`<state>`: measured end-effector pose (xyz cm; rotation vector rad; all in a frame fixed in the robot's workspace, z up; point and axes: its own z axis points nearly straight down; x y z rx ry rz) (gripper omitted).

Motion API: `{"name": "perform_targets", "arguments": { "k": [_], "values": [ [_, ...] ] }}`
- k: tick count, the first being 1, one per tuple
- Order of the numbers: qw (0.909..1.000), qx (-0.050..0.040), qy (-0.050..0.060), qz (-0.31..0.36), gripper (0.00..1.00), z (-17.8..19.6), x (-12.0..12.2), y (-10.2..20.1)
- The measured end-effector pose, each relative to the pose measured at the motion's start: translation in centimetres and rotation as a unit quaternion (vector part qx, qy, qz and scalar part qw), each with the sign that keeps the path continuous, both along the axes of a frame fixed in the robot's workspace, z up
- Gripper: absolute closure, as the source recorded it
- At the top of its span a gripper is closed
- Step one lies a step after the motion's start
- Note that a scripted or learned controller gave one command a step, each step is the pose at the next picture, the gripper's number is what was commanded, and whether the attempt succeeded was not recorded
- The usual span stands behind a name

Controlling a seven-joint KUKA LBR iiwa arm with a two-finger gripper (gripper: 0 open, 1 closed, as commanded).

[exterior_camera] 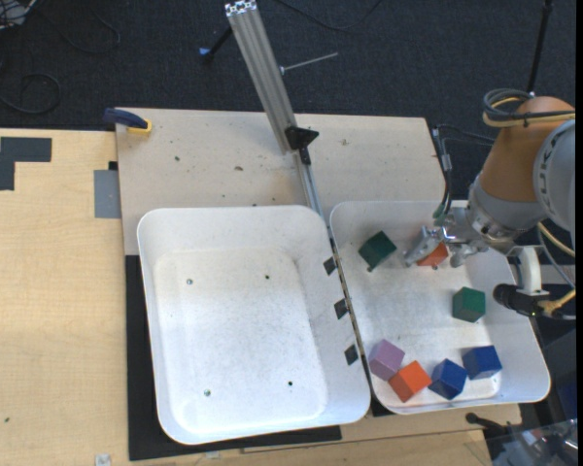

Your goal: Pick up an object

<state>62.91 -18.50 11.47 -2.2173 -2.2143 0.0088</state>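
My gripper [435,249] hangs over the back of the right bin [525,382], reaching in from the right. A small orange block [430,255] sits between its fingers, partly hidden by them, and the fingers are shut on it. Just left of the gripper lies a dark green block [377,249], apart from it. Another green block [469,305] rests to the lower right of the gripper.
Along the right bin's front edge lie a purple block [387,357], an orange block [409,381] and two blue blocks [448,378] [482,361]. The left bin [175,260] stands beside it. A slanted aluminium bar [267,76] rises behind the bins.
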Motion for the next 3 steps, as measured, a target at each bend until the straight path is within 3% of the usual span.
{"name": "perform_targets", "arguments": {
  "k": [1,2,3],
  "values": [
    [1.0,-0.0005,-0.003,0.0,0.0,-2.5,0.0,0.1],
    [1.0,-0.0006,-0.003,-0.001,1.0,-1.5,0.0,0.0],
    [1.0,-0.0016,-0.007,0.0,1.0,3.8,-0.6,-0.7]
  ]
}}
